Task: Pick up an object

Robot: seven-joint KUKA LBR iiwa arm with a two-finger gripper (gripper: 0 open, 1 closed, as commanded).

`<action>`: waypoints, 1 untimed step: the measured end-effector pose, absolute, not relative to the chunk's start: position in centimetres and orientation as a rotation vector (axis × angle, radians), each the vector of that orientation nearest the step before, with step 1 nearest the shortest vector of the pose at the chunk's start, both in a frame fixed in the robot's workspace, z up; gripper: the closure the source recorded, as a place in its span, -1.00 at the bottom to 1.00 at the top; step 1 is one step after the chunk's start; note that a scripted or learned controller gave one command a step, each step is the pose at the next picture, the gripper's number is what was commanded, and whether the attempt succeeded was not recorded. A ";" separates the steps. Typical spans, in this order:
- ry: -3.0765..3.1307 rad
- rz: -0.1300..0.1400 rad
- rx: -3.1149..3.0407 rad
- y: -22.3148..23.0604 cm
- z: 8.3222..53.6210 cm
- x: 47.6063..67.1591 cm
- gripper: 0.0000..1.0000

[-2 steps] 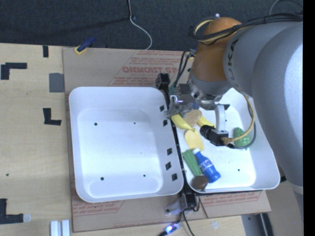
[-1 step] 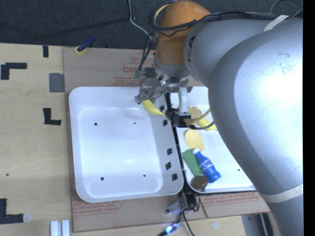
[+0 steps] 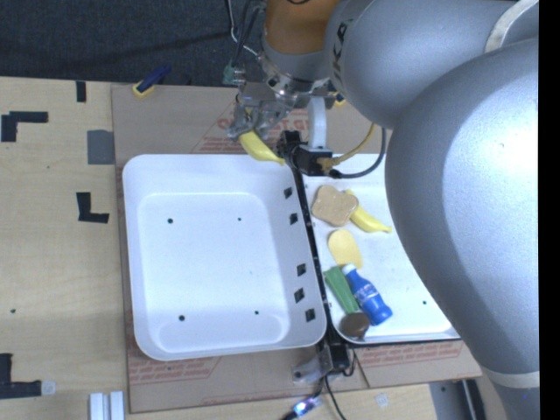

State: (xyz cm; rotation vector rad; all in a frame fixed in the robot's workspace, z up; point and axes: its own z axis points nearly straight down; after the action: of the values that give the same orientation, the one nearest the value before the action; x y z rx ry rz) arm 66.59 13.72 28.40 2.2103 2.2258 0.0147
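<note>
Camera view: jaws (image 3: 254,134) closed on yellow banana (image 3: 260,147) above the left bin's (image 3: 140,182) far rim.

Big grey arm shell (image 3: 455,129): smooth, satin sheen, looks like painted metal or hard plastic. Orange wrist band (image 3: 297,16): glossy. Gripper (image 3: 262,125): bare metal parts with black cabling, dull shine. Left white bin (image 3: 140,234) and right white bin (image 3: 411,322): smooth moulded plastic, slight gloss. Yellow banana at the left bin's far edge (image 3: 260,147): smooth plastic look. Tan bread-slice shape (image 3: 334,206): matt, grainy. Blue bottle with white cap (image 3: 367,296): glossy plastic. Green stick (image 3: 341,289): matt plastic. Worktop (image 3: 52,261): matt light wood, cardboard sheet (image 3: 175,112) under the bins.
</note>
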 end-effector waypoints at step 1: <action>2.233 -0.006 2.216 20.8 24.2 64.8 1.00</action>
State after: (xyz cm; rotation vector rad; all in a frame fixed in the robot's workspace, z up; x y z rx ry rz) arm 64.78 20.85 24.19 2.2155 2.2326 -0.0062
